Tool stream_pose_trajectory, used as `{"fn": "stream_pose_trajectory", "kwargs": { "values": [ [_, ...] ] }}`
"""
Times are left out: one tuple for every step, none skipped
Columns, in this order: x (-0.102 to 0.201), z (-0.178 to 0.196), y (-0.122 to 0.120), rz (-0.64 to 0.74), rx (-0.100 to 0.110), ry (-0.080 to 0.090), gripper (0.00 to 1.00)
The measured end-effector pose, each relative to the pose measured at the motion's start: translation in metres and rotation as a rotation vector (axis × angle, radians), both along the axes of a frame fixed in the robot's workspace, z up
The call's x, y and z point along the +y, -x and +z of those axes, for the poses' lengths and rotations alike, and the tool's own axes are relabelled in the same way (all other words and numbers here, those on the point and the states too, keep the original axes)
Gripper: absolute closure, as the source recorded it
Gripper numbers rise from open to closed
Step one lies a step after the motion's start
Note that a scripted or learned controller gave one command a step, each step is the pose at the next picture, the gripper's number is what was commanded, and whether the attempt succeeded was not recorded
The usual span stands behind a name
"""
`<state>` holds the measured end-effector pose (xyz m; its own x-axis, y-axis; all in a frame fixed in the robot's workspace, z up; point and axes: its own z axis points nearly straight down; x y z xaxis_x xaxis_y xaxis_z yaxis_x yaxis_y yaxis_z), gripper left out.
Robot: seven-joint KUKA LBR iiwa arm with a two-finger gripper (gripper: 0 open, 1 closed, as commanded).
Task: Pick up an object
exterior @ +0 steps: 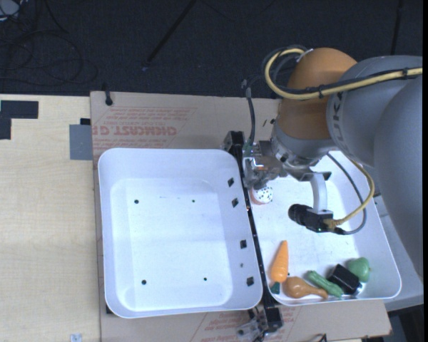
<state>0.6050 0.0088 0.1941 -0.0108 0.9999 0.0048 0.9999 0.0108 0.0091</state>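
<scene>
Near corner: carrot (279, 261), orange gourd-shaped piece (302, 287), green piece (324, 283), black block (344, 278) and green round piece (358, 268) crowd the near end of the right bin (374, 226).
Carrot axis: long axis runs near to far, thin tip toward the far side, thick end toward the near rim; it lies close by the wall shared with the left bin (167, 305).
Carrot look: bright orange, tapered, smooth.
Gourd piece: lies crosswise just below the carrot's thick end, its narrow neck pointing right and touching the green piece.
Black block: sits tilted between the green piece and the green round piece, partly over both.
White ball: small white ball with dark dots (264, 195), a pink-red patch at its left, lies at the far left of the right bin, against the shared wall.
Gripper: gripper (260, 171) hangs directly over the dotted ball at the far left corner of the right bin; nothing shows between the fingers, and whether they stand wide or narrow I cannot tell, as the metal parts blur together.
Arm: grey arm (374, 112) with orange band (314, 95) comes in from the right and covers the far right part of the right bin; a yellow cable loops round the band.
In the way: black plug on a cable (310, 217) hangs over the middle of the right bin, between the ball and the near heap.
Left bin: white floor with small dark dots.
Bench: cardboard sheet (164, 123) with red print lies under both bins.
</scene>
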Motion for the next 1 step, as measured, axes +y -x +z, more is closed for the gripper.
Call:
{"fn": "stream_pose_trajectory", "kwargs": {
  "values": [
    [0.1023, 0.0625, 0.0011, 0.000, 0.005, -0.001, 1.00]
  ]
}}
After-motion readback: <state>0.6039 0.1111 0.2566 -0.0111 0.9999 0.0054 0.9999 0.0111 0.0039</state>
